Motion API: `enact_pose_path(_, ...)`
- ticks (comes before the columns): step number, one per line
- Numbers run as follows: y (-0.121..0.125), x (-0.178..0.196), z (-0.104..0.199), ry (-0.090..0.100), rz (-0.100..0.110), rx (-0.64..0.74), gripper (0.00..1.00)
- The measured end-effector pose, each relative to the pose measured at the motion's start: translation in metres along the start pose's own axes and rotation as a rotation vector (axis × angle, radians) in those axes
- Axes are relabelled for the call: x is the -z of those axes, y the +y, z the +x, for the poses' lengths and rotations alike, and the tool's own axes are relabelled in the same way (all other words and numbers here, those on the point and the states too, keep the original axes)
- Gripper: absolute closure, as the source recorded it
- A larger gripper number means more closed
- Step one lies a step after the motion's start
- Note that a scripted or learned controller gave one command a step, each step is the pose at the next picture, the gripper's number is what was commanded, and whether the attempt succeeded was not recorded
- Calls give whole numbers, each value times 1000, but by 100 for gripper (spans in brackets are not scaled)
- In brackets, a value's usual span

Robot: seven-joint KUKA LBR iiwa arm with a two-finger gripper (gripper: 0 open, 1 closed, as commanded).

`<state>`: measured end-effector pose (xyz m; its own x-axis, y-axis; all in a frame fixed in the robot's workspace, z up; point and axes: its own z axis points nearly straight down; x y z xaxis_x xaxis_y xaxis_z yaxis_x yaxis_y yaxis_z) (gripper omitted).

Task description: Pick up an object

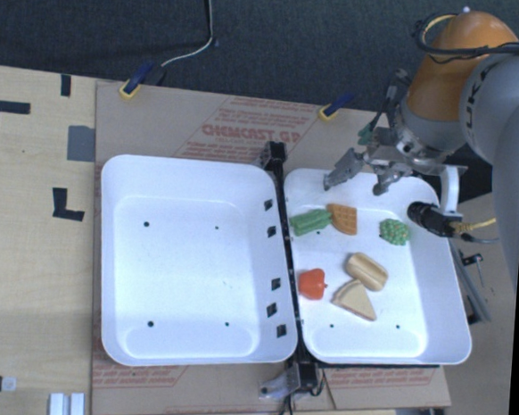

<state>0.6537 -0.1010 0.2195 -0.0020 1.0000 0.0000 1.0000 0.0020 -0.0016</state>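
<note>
The gripper (363,177) hangs open and holds nothing above the far edge of the right bin (410,344); no object is picked yet, so the grasp remains.

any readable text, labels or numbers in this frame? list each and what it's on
"CHEMCAST GP": red print, upside down from this view and faint, so the reading is tentative, on the cardboard sheet under the bins.
More red print on the same cardboard along its front edge: too small and blurred to read.
The toy items carry no text I can make out.
</note>
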Motion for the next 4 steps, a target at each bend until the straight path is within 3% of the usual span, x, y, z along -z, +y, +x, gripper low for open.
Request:
enact_pose_path(1, -17, -25, -63, -2, 2, -5, 0)
enact_pose_path(2, -74, -19, -127, -2, 1, -7, 0)
enact_pose_path(3, -138, 162, -124, -5, -14, -3, 0)
enact_pose_path(4, -172, 313, -123, -8, -19, -2, 0)
